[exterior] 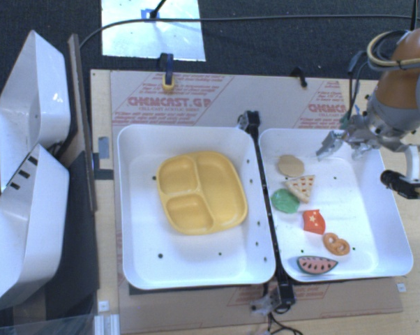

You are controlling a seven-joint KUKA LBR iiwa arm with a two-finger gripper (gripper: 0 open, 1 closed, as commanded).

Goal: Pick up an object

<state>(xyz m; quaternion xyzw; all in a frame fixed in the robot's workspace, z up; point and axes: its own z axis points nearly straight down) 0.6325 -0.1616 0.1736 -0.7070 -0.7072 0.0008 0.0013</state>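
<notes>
Right bin [388, 218], near to far: watermelon slice [316, 264], pretzel [336, 243], red piece [314, 221], green disc [285, 201], waffle wedge [302, 186], tan cookie [291, 165]. All look like light, stiff, smooth plastic toys lying flat; likely best pinched across narrow edges. Gripper [341, 144] hovers beyond cookie, released, holding nothing. Left bin [137, 208]: yellow tray [200, 191].

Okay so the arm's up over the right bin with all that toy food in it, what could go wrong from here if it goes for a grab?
1. The pieces are crowded: the green round piece touches the yellow wedge, with the tan cookie just above, so the fingers may catch two or nudge one away.
2. The toys look flat, so a grasp may slip.
3. The gripper hangs near the right bin far rim and could clip it descending.
</notes>
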